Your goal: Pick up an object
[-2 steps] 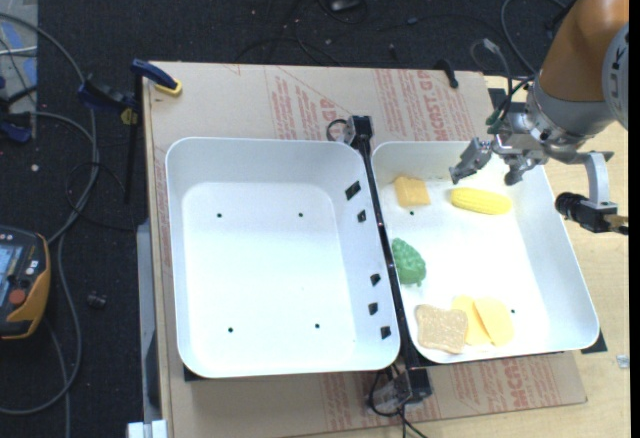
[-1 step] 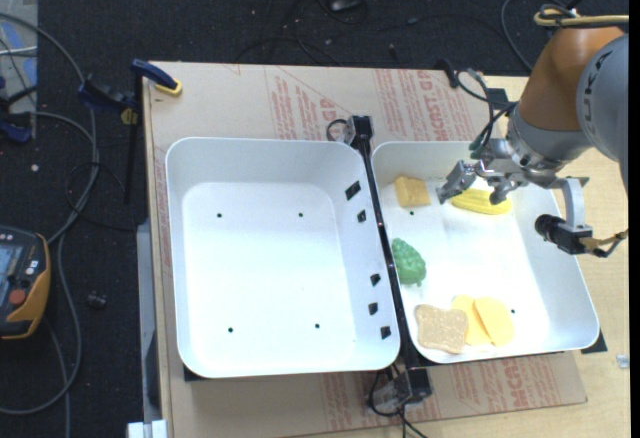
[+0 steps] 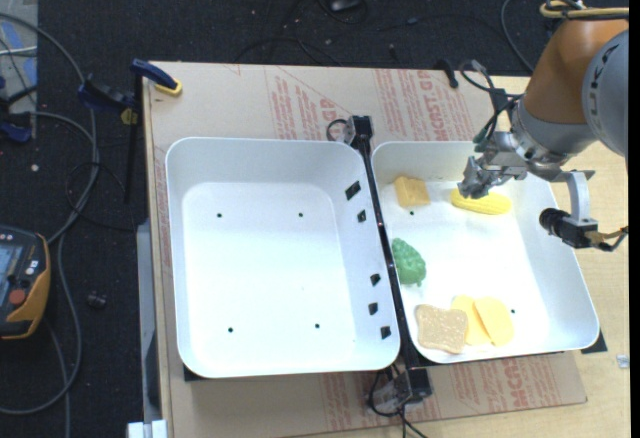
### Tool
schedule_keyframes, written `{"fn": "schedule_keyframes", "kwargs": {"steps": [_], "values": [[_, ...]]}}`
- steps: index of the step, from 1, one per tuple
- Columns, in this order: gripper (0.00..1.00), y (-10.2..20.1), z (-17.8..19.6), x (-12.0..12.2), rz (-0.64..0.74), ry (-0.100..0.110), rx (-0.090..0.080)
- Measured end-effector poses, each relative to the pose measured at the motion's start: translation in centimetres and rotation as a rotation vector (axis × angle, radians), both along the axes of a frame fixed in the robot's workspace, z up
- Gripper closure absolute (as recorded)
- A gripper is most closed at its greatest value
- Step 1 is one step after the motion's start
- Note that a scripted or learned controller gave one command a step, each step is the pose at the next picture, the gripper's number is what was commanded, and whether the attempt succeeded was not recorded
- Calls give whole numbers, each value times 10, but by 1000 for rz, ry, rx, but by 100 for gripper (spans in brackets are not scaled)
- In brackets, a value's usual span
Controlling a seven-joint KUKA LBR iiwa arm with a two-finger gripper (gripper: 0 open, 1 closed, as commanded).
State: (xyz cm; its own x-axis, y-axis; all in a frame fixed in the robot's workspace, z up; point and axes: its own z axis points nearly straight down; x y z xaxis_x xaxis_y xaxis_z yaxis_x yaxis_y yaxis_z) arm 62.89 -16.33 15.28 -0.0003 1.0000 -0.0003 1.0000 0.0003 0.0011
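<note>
Light even and fairly bright over the bench, seemingly from overhead; no hard-edged shadows. Both white bins come out very bright, near blown out on their floors, so surface detail is lost there. Soft grey shading along the left bin's inner walls. Faint shadow under the arm on the right bin's far side. Dark floor around the bench underexposed; cables barely readable. Picture coarse, low in resolution, slightly soft all over. Small things in the right bin show fuzzy outlines. Arm's orange band carries a dull sheen. No clear bending of lines at the edges.
</note>
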Motion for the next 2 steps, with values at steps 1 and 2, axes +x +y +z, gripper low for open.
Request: {"fn": "schedule_keyframes", "kwargs": {"steps": [1,2], "values": [[100,-5,62,1,0,-4,-1],[100,-5,93,2,0,-2,0]]}}
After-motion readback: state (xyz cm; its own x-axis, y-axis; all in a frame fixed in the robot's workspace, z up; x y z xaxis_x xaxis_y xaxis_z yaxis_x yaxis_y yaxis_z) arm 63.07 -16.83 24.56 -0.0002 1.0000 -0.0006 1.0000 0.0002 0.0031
